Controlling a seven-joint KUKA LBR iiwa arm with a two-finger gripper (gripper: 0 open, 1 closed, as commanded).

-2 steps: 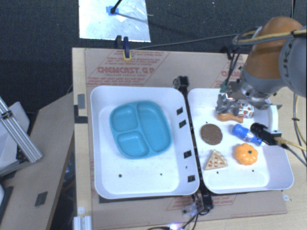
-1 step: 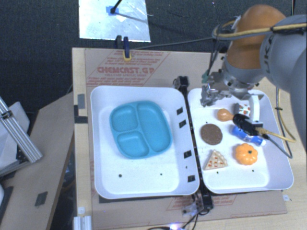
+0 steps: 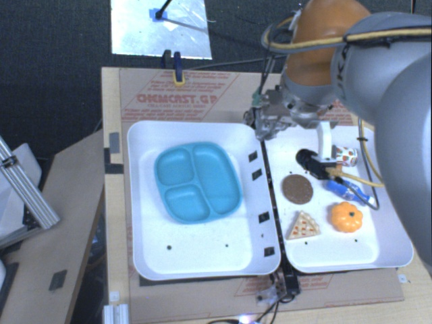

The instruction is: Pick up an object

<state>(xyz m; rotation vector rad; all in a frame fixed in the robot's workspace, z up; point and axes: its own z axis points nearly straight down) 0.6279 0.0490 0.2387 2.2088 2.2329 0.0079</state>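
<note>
The right bin [image 3: 385, 248] holds a brown round cookie [image 3: 297, 189], a wedge-shaped pizza slice [image 3: 303, 226], an orange pumpkin [image 3: 346, 217], a blue tube-like item [image 3: 348, 190] and a small red-and-white can [image 3: 346, 156]. In the left bin [image 3: 145, 248] lies a blue divided plate [image 3: 198, 181]. My gripper [image 3: 264, 125] hangs over the far end of the divider between the two bins, up and to the left of the cookie. Nothing is seen in its grasp.
The grey arm with its orange band [image 3: 331, 25] fills the upper right and reaches over the right bin's far side. Black clips [image 3: 257, 175] line the divider. A blue-and-yellow clamp [image 3: 177, 68] stands on the board behind the left bin.
</note>
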